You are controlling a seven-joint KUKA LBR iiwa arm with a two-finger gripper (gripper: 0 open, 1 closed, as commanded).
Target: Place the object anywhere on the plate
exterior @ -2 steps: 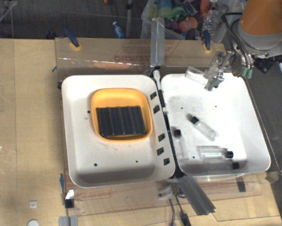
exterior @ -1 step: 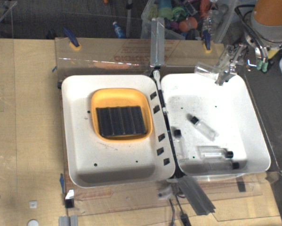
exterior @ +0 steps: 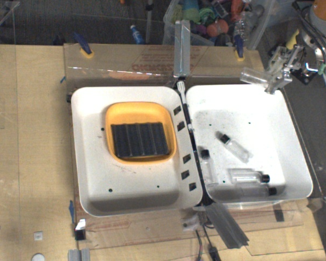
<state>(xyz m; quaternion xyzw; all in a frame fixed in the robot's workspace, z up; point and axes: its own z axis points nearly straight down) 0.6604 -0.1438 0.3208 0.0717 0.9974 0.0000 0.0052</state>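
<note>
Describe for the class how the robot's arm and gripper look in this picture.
Near the top right corner, a patch of the arm's orange band shows at the picture's edge. Below it hangs the gripper, a bare silvery metal assembly of thin bars and brackets, with dark cables looping around it. Its fingers look pale and partly see-through.

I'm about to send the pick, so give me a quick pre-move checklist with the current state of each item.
1. Plate in the left bin: orange plate sits flat, a dark ribbed slab lying on it. Ok.
2. Objects reachable in the right bin: a small clear vial mid-bin, a larger clear bottle near the front wall. Ok.
3. The two are apart from each other. Ok.
4. Claw parked above the right bin's far corner, nothing between it and the objects. Ok.
5. Claw opening: cannot tell.
</note>
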